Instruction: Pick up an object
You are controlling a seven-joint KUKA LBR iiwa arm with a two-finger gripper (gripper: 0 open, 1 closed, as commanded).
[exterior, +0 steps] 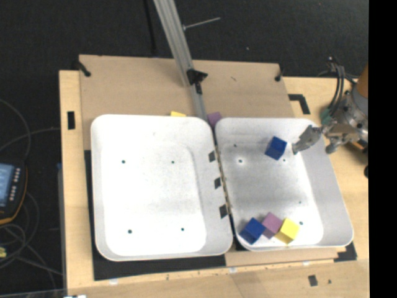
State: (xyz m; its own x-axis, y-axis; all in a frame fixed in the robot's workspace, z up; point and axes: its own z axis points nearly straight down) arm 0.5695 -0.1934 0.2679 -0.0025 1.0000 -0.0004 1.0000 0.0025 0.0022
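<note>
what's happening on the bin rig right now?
The KUKA arm's gripper is at the upper right edge of the right bin, close beside a lone blue cube but not holding it. Three more cubes, blue, purple and yellow, sit clustered at that bin's near edge. Nothing is picked up yet.

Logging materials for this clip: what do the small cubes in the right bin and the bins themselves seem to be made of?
The blue cube, second blue cube, pink cube and yellow cube look like matte painted wood or foam: flat colour, no glare. Which one is unclear. The right bin and left bin look like moulded white plastic, with rounded corners and a faint sheen.
</note>
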